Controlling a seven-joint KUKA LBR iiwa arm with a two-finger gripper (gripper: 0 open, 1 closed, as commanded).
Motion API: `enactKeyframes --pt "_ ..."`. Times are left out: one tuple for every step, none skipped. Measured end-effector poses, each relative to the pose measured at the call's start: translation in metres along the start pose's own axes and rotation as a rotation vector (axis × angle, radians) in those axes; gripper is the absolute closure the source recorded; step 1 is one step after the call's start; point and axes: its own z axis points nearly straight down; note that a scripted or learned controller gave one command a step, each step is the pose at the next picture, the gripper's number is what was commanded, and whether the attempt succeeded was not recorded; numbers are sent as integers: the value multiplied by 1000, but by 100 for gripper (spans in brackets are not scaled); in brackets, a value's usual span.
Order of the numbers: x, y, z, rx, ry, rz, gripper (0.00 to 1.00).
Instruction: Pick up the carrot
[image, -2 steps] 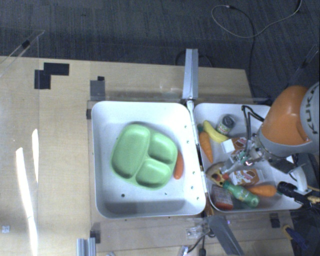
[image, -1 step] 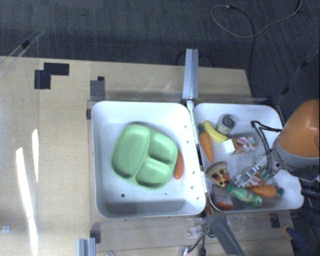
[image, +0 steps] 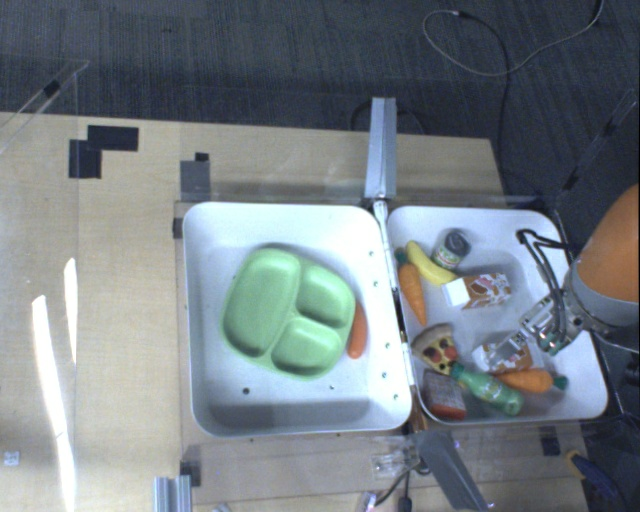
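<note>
The pincer (image: 545, 330) hovers low over the right bin (image: 590, 395), whether open or closed I cannot tell. A carrot (image: 528, 380) lies just near of it, likely the target, beside a green bottle (image: 488, 388).

Two white bins sit side by side — the left bin (image: 200, 330) holds one green divided plate (image: 288, 312) and one carrot (image: 356, 333). The right bin (image: 590, 395) holds two more carrots (image: 411, 291) (image: 530, 380), one banana (image: 429, 264), one green bottle (image: 488, 390), one pizza slice (image: 437, 348), one small carton (image: 486, 290) and one jar (image: 454, 246) — three carrots in all.
</note>
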Motion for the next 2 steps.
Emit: enactKeyframes --pt "-23 -17 64 -3 -5 -171 0" --pt "-53 -10 16 1 0 48 0"
